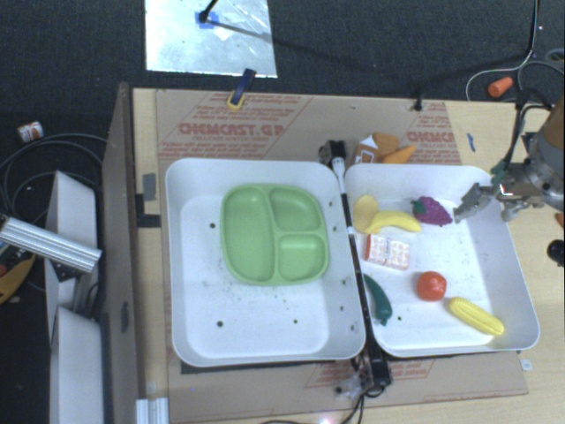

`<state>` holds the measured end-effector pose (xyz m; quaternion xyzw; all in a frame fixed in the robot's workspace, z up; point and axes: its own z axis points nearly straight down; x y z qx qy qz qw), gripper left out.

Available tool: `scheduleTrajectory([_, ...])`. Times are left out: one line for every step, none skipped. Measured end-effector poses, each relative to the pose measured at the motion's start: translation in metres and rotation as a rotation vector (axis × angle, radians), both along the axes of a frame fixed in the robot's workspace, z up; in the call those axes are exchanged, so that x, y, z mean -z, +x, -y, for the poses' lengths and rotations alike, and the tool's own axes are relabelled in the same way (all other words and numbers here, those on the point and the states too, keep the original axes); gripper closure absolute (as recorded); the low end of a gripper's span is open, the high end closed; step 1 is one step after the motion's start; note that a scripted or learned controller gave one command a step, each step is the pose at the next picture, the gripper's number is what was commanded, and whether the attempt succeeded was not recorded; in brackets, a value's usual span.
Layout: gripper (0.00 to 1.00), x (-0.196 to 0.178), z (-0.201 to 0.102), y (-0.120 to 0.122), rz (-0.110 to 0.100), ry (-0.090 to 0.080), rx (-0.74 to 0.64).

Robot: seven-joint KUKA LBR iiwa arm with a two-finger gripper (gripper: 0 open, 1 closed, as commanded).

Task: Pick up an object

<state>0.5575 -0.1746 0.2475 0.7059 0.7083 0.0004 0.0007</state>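
The right bin (512,263) holds several toy foods: a yellow banana (388,222), purple grapes (433,210), a red tomato (431,286), a yellow corn cob (477,316), a dark green vegetable (378,299) and a flat white-and-red packet (388,253). My gripper (474,201) hangs over the bin's upper right part, just right of the grapes and apart from them. Nothing shows in its grasp.
In the left bin (194,272) lies a green divided plate (274,235). An orange carrot-like toy (397,154) rests on the cardboard behind the bins. Cables and an orange item (500,86) lie at the back right.
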Motion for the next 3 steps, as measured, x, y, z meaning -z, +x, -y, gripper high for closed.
scheduleTrajectory([0.0, 0.167, -0.061, -0.075, -0.012, 0.006, 0.001])
scheduleTrajectory([1.0, 0.15, -0.057, -0.07, 0.001, 0.001, 0.001])
scheduleTrajectory([1.0, 0.057, -0.138, 0.0, 0.014, 0.003, -0.012])
